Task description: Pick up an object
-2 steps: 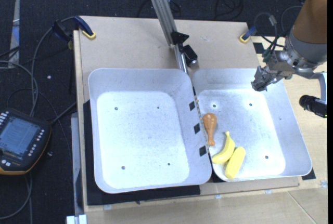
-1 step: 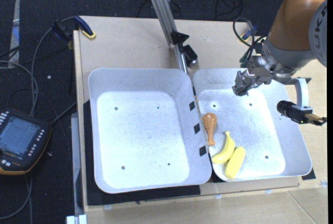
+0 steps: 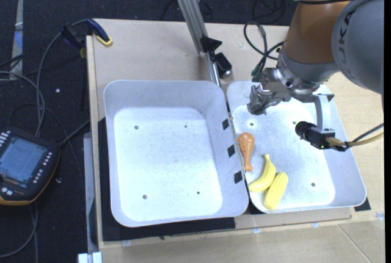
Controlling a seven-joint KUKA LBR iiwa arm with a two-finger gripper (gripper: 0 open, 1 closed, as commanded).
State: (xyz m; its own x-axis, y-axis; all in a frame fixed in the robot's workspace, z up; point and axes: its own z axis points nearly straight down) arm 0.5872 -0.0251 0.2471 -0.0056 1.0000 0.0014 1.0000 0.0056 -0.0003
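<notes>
In the right bin [image 3: 324, 185] lie three objects near its left wall: an orange drumstick-shaped toy [image 3: 246, 147], a yellow banana [image 3: 263, 174] and a yellow corn-like piece [image 3: 276, 190] beside it. My gripper [image 3: 258, 103] hangs over the far left part of that bin, above and behind the drumstick, apart from all three objects. Nothing shows between its dark fingers.
The left bin [image 3: 122, 103] sits beside the right one, their rims meeting in the middle. A slanted metal pole [image 3: 189, 8] rises behind the bins. A black cable plug [image 3: 308, 132] hangs over the right bin. A teach pendant [image 3: 21, 164] lies off the bench at left.
</notes>
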